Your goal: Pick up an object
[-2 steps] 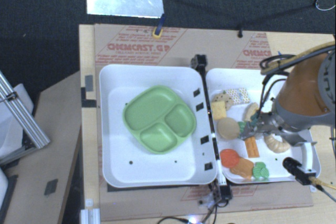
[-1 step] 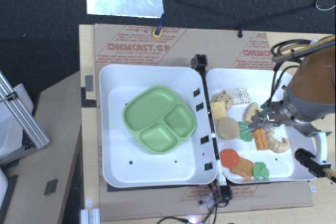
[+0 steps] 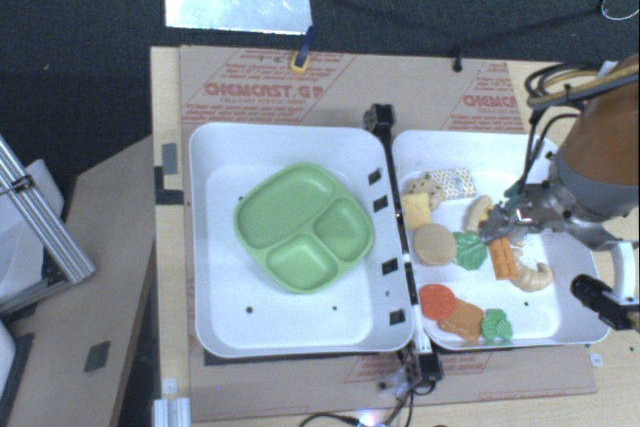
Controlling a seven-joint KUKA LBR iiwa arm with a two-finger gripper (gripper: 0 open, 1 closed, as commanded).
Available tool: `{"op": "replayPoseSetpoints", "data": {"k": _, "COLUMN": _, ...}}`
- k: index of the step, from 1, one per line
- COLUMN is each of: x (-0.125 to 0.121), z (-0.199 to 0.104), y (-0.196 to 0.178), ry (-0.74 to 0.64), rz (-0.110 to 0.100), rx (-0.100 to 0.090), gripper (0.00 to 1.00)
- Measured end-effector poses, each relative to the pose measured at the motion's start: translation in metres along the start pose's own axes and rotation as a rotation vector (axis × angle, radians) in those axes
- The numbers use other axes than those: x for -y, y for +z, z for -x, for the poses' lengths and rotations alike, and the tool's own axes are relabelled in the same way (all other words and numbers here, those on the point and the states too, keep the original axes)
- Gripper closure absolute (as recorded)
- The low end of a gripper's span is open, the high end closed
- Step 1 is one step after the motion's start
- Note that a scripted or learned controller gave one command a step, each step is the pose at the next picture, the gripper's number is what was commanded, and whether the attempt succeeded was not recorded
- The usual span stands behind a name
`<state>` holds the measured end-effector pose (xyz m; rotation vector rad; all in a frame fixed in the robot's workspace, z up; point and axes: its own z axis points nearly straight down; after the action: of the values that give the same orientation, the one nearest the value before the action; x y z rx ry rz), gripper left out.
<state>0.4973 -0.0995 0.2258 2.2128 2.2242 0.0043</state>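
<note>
Hanging low over the right bin (image 3: 575,320), the claw (image 3: 497,228) sits just above the heap of toy food; whether it is spread or pinching cannot be told. Directly beneath and slightly nearer lies the orange carrot piece (image 3: 503,259), long axis running near-far, the green leaf (image 3: 470,250) touching its left.

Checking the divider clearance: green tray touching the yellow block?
Apart. The camera view shows the green tray alone in the left bin, while the yellow block lies in the right bin, with the bin walls between them.
</note>
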Motion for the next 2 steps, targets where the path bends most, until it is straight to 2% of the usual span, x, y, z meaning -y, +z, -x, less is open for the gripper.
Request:
{"op": "replayPoseSetpoints", "data": {"k": 1, "x": -0.014, "z": -0.035, "y": -0.001, "ry": -0.003, "rz": -0.001, "rx": -0.001, "gripper": 1.0}}
{"op": "replayPoseSetpoints", "data": {"k": 2, "x": -0.017, "z": -0.014, "y": 0.008, "ry": 0.005, "rz": -0.004, "rx": 0.0, "gripper": 1.0}}
